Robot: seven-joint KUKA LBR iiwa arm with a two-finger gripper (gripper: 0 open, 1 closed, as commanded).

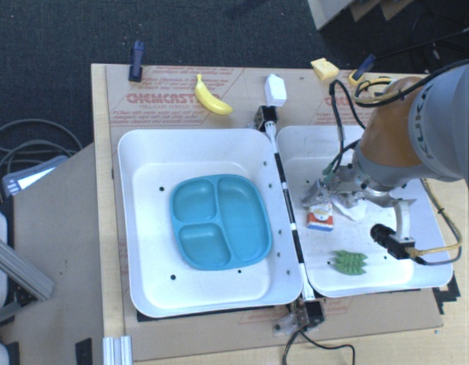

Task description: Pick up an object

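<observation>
Where two bins sit, left bin [143, 272] holds blue plate [218, 220], right bin [371, 278] green toy [350, 262], carton [320, 218]

Two white bins sit side by side on the tabletop [105, 204]. The left bin [143, 166] holds a blue divided plate [219, 221]. In the right bin [424, 272] the claw [329, 192] hangs low just above a small red-and-white carton [320, 219], with a green toy [350, 262] nearer the front edge. A yellow banana [210, 97] lies behind the bins.
</observation>
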